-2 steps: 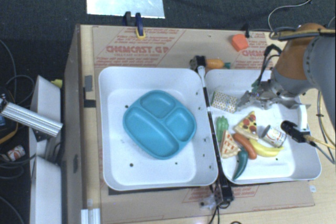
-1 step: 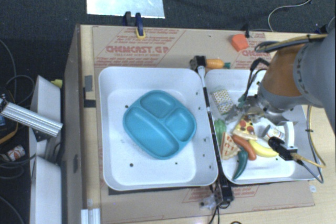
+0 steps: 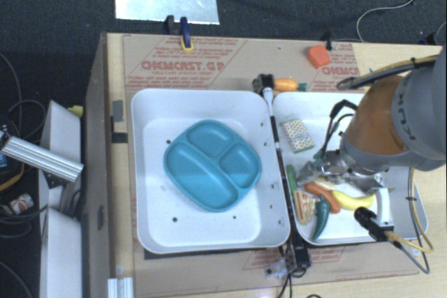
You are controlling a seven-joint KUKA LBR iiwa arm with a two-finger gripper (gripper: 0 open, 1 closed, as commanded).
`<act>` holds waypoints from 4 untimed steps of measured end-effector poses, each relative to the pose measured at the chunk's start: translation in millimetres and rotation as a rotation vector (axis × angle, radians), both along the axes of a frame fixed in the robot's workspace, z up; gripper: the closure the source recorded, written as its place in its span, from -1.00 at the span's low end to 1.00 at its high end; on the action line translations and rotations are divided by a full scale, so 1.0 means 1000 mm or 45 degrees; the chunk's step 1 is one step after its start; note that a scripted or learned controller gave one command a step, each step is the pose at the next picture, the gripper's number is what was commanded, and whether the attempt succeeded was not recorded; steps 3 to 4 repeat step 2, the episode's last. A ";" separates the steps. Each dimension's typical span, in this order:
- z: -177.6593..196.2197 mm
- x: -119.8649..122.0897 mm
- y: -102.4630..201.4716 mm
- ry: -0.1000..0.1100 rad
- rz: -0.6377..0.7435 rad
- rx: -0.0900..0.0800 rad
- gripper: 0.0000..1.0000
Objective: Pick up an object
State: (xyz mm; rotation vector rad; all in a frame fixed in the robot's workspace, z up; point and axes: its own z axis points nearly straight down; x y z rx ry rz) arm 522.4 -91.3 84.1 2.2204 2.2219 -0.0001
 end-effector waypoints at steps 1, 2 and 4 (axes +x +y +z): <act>0.011 0.001 0.000 -0.004 0.002 0.000 1.00; 0.101 0.035 0.048 -0.004 0.004 0.001 1.00; 0.101 0.035 0.048 -0.004 0.004 0.001 1.00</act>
